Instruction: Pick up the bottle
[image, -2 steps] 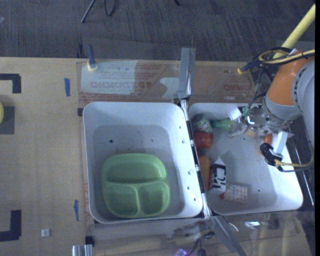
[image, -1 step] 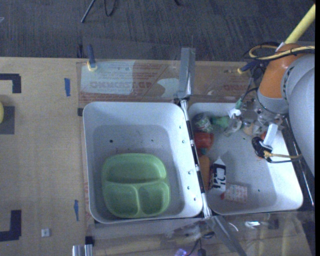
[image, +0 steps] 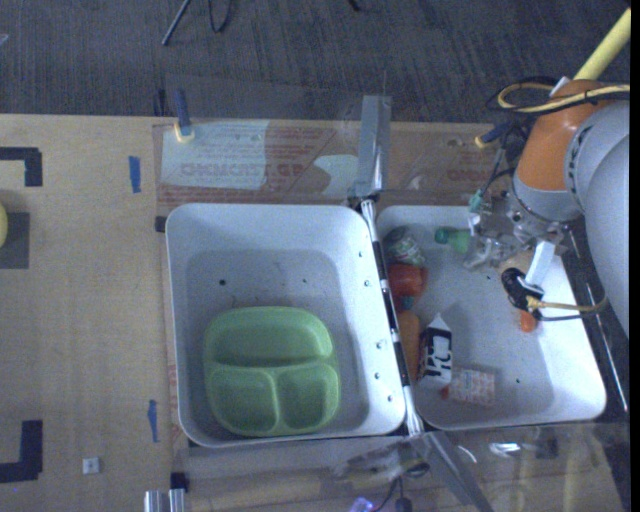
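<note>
**Bottle lies in the right bin, arm above its far corner**

Green divided tray (image: 272, 370) fills the left bin (image: 190, 250). Across the divider, the right bin (image: 560, 390) holds the black-and-white bottle (image: 436, 352) near its front left. Farther back right, the gripper (image: 492, 246) hangs; whether its fingers are open I cannot tell.

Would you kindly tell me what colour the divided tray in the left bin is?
Light green; the divided tray shows plainly in the camera view, lying in the left bin.

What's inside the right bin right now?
Right bin: white bottle, red item, orange carrot-like piece, small packet, green object. The gripper covers the far corner.
</note>
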